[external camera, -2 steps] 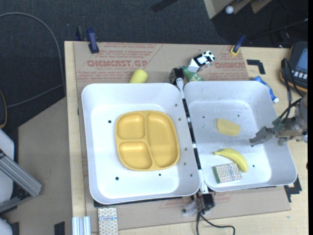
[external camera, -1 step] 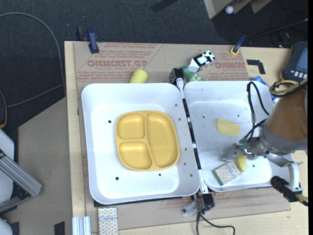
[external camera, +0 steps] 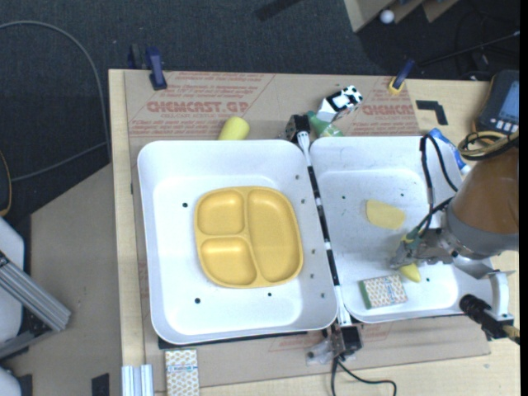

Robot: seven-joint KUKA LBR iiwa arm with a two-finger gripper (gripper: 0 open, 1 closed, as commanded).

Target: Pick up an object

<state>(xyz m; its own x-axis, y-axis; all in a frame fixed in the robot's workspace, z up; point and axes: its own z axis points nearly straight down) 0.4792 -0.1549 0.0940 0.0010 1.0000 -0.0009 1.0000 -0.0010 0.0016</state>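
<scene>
Three loose items sit in the right bin: a pale yellow slab near the bin's middle, a small bright yellow piece toward 4 o'clock, and a green-patterned sponge-like pad at 6 o'clock by the front wall. My jaws are low over the bin floor, right at the small yellow piece, which lies just at 5 o'clock of the tips and seems to touch them; too small and dark there to tell if the jaws are apart or together, and nothing is clearly between them. The slab is near, at 11 o'clock from my jaws, apart from them. The pad is just beside the yellow piece, at its 7 o'clock.

My arm comes in from 3 o'clock, orange band above the wrist, black cable looping up along it.

Left bin holds a yellow divided plate, three compartments, lying flat mid-bin.

On the counter behind the bins: a yellow cylinder at 12 o'clock of the left bin, a black-and-white toy at 12 o'clock of the seam.
</scene>
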